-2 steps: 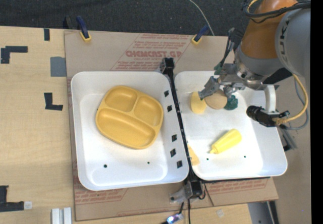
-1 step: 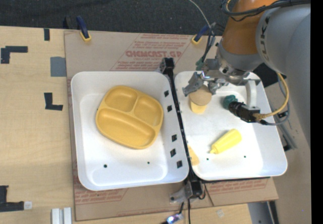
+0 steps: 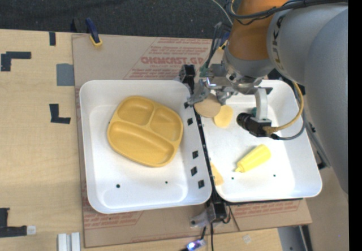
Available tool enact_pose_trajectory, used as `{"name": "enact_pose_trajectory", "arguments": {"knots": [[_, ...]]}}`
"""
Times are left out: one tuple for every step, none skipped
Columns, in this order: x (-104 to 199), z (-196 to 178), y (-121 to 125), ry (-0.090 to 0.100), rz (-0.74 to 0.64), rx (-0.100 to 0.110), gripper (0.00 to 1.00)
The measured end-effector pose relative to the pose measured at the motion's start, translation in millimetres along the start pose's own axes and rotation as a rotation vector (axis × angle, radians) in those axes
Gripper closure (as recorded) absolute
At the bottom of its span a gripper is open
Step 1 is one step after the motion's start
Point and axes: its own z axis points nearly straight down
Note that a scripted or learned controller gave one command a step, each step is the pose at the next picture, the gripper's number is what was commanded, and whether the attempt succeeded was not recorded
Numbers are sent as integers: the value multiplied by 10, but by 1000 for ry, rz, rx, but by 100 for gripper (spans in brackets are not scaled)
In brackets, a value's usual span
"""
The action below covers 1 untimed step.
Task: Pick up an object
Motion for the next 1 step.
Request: {"name": "enact_pose_trajectory", "arguments": {"knots": [[529,-61,12,0,-1,1,100]]}}
